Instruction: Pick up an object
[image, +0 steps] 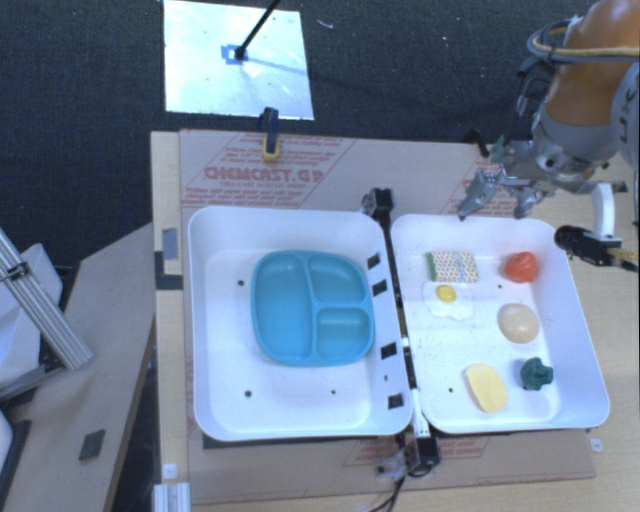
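My gripper (497, 201) hangs above the far rim of the right bin (575, 330), open, with nothing between its fingers. Below it in that bin lie several small objects: a patterned sponge block with a green edge (452, 266), a toy fried egg (447, 298), an orange-red tomato-like piece (520, 267), a beige round piece (518, 322), a yellow oblong piece (487, 387) and a dark green piece (536, 373). All of them rest on the bin floor, apart from the gripper.
The left bin (215, 300) holds a blue divided plate (310, 307). A black divider (392, 300) runs between the bins. A yellow clamp (270, 135) stands on the cardboard behind the left bin. A black fitting (585, 244) sits at the right bin's far right rim.
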